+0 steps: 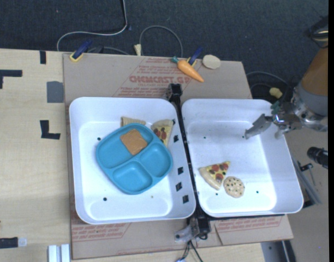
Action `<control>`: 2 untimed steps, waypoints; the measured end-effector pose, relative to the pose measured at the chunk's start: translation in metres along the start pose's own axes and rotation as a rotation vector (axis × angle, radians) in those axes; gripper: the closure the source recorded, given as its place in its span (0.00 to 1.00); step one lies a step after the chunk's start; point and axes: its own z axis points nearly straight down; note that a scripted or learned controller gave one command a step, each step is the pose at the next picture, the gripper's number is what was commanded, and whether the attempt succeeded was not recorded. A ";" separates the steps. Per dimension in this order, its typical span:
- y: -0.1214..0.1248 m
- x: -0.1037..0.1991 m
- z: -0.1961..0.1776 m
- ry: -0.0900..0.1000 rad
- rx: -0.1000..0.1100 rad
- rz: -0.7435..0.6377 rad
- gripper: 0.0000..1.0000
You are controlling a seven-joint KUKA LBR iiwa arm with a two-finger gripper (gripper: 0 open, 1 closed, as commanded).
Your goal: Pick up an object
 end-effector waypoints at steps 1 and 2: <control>-0.032 0.069 0.053 0.004 0.007 -0.004 0.00; -0.047 0.096 0.141 -0.003 -0.003 -0.001 0.00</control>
